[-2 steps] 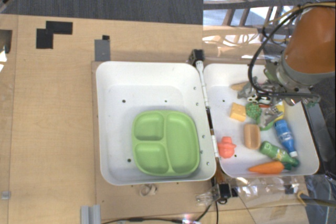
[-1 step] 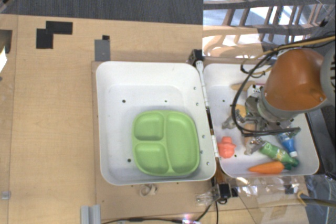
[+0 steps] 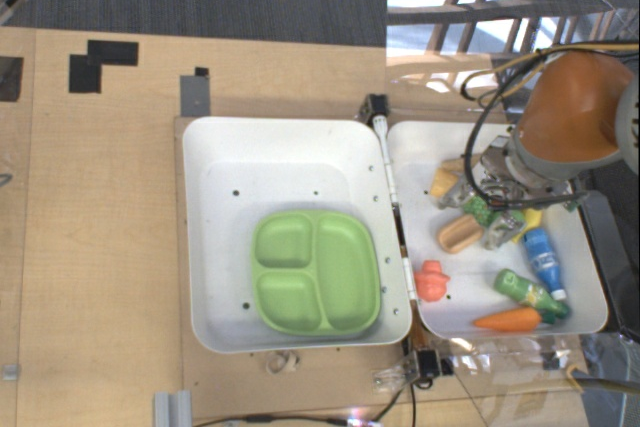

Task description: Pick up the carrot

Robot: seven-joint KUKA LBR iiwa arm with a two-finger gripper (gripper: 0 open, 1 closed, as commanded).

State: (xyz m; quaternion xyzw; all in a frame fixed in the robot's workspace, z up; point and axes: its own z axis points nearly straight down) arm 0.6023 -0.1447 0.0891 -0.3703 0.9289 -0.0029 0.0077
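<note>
Carrot [image 3: 508,320], orange, smooth and tapering to a point at its left, is lying flat near the front edge of the right bin [image 3: 596,290], with bare white floor to its left. Just behind its thick end a green bottle [image 3: 528,292] is lying slanted, and a blue bottle [image 3: 542,258] with a white cap is lying behind that, close to the bin's right wall. A small, rounded, salmon-pink toy [image 3: 431,281] is sitting by the bin's left wall, well apart from the carrot. A tan bun-shaped piece [image 3: 460,234] and a yellow piece [image 3: 445,180] are resting farther back.

Above the back half of this bin the grey arm with its glossy orange band [image 3: 568,110] is reaching in from the right. Its gripper [image 3: 493,212] is hanging over a cluster of small green and yellow items, well back from the carrot; whether it is open or closed I cannot tell.

In the left bin [image 3: 215,215] a matte green divided plate [image 3: 316,271] with rounded corners is lying toward the front. Both bins are sitting on the pale wooden counter [image 3: 90,245].
</note>
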